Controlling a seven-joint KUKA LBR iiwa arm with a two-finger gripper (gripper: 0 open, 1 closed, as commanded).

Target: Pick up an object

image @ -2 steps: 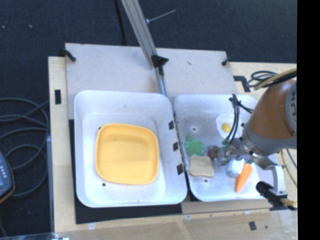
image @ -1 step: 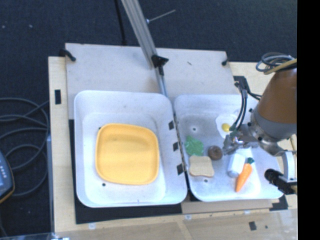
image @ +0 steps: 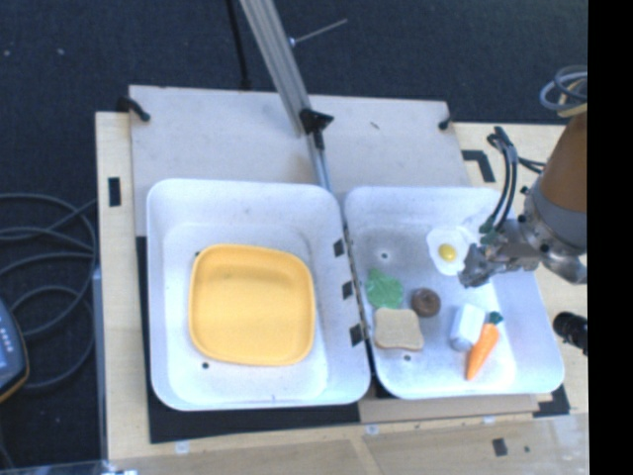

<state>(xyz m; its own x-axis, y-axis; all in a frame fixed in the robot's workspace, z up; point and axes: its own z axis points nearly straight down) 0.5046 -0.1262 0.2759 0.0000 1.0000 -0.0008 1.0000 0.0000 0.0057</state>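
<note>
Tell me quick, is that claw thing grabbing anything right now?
Gripper: over the right bin, beside the fried egg; whether it is open or shut cannot be told, and nothing is seen held.

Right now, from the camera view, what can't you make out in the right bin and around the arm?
- End effector: finger state, too small and dark.
- Fried egg: right edge hidden by the end effector.
- White object beside the carrot: too small to identify.
- Arm: cut off at the frame's right edge.
- Brown round item: too blurred to identify.
</note>
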